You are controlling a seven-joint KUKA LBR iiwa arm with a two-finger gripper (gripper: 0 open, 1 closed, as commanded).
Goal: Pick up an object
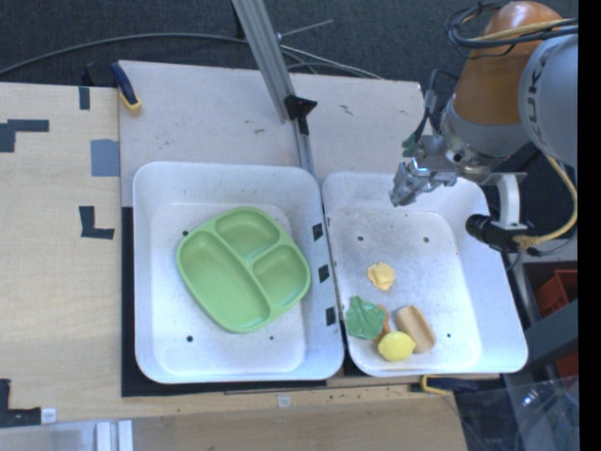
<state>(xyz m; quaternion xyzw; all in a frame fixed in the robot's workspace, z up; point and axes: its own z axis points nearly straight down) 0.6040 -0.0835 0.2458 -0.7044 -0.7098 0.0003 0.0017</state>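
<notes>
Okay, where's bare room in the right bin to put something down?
The right bin is bare between the end effector and the pale yellow piece. Its front is crowded: green leaf, lemon, hot dog.

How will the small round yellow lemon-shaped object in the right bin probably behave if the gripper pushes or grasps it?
The small yellow lemon-shaped object looks rounded, so it may roll when pushed. Its surface seems smooth, perhaps slippery for two fingers. It lies against the tan bun-like object, near the green leafy piece, so a push would probably disturb those too.
</notes>
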